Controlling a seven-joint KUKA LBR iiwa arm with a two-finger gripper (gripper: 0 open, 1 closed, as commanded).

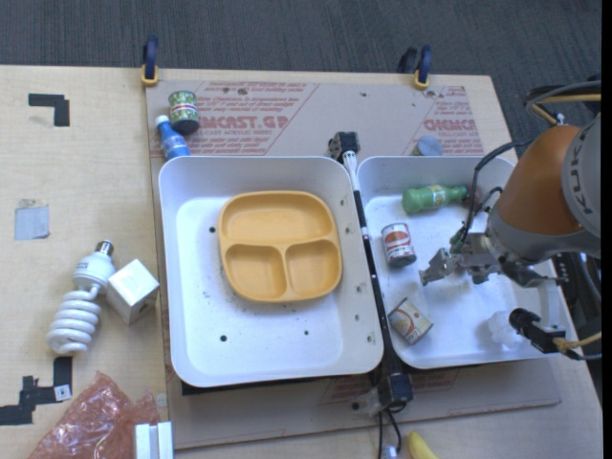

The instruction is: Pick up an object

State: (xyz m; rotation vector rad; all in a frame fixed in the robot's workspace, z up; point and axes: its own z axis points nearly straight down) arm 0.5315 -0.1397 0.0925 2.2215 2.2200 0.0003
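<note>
Left bin point(182, 256) holds a yellow divided tray point(280, 244), not a likely target. Right bin point(478, 344) has the pickables: two small cans point(398, 244) point(410, 320), a green bottle point(432, 197) near the far wall, a clear item point(499, 329). Pincer point(438, 272) hangs low betw. the cans, nothing in it; can't tell if apart or together.

In the right bin lie a green bottle point(432, 197) on its side and two small cans point(398, 244), well apart.
</note>
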